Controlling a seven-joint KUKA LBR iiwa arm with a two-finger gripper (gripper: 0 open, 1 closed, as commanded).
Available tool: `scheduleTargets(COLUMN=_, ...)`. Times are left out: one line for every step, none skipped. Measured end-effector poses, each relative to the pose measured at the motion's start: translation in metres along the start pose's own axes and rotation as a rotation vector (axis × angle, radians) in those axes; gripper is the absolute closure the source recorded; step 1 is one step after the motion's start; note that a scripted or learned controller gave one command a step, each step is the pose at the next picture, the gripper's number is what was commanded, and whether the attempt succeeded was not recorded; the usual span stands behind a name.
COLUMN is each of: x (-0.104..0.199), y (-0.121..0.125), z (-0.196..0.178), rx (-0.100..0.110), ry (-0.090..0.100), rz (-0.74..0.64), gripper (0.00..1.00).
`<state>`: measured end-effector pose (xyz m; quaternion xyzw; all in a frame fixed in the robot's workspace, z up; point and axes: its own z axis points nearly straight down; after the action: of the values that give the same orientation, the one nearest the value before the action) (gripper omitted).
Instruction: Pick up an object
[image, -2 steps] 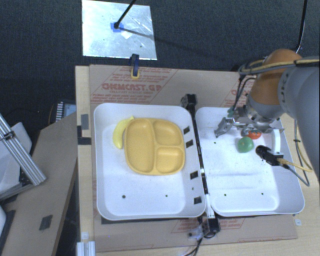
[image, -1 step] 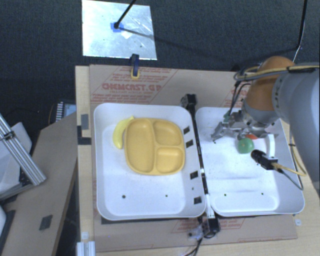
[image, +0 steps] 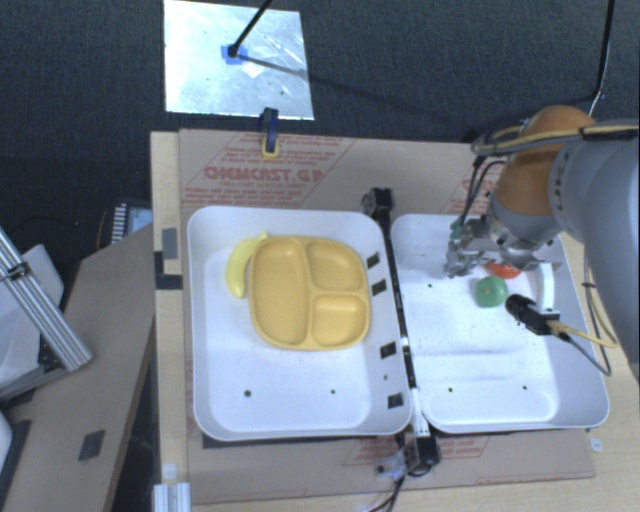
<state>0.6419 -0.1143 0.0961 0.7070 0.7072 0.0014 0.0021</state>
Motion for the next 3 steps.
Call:
scheduleTargets(x=0.001, y=0.007, z=-0.065, rx=-0.004, ry=0.0, rz=-0.005, gripper=1.0)
scheduleTargets(x=-0.001, y=0.009, z=-0.131, rx=-0.005, ry=-0.001, rz=-0.006, gripper=1.0)
scheduleTargets(x=-0.001, y=0.01, z=-0.137, rx=0.001, ry=0.0, rz=-0.007, gripper=1.0)
